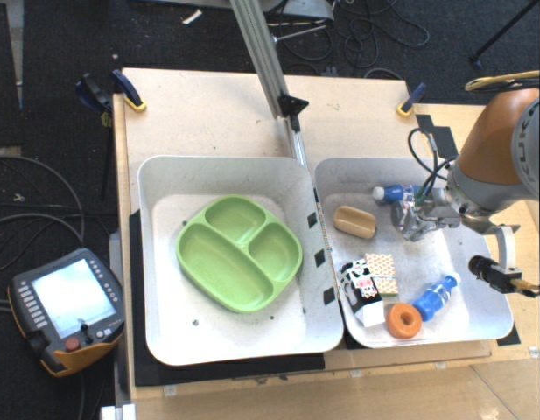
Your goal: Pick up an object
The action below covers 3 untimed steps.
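Note:
The right bin [480, 326] holds several small objects. A tan bread-like block [354, 221] lies at its upper left. A blue and white piece [390, 193] sits near the back wall. A blue bottle [433, 298] and an orange ring [404, 320] lie near the front. A black-and-white cow-patterned toy [361, 283] rests beside a checkered pad [382, 270] and a white block [370, 312]. My gripper [412, 223] hangs low over the bin's upper middle, right of the tan block and just below the blue and white piece.
The left bin [164, 322] holds a green divided plate [239, 252]. A metal pole [265, 51] slants down to the divide between the bins. A teach pendant [66, 309] lies off the bench at left. Clamps [129, 90] grip the bench's back corners.

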{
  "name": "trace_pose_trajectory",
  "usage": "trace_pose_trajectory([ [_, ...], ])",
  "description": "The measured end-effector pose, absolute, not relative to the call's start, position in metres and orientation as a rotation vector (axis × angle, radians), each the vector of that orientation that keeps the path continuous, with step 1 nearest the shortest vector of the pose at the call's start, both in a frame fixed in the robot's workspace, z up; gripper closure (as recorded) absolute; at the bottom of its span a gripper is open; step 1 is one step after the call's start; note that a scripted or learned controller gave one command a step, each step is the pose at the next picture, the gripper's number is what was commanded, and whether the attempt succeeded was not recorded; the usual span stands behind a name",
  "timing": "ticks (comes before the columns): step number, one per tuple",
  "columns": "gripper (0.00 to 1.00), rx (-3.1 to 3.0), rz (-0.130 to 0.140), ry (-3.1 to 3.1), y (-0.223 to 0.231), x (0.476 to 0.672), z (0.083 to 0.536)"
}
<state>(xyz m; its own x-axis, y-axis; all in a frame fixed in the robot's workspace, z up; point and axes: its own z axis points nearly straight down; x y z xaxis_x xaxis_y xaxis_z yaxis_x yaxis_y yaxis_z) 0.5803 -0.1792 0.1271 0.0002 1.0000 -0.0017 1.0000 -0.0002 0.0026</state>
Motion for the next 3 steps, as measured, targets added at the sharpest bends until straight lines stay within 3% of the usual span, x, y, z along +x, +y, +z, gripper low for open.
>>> trace_pose_trajectory([
  [2, 1.0, 2.213, 0.005, 2.221, -0.178, 0.591, 0.239],
  [3, 1.0, 2.217, 0.001, 2.223, -0.177, 0.592, 0.241],
])
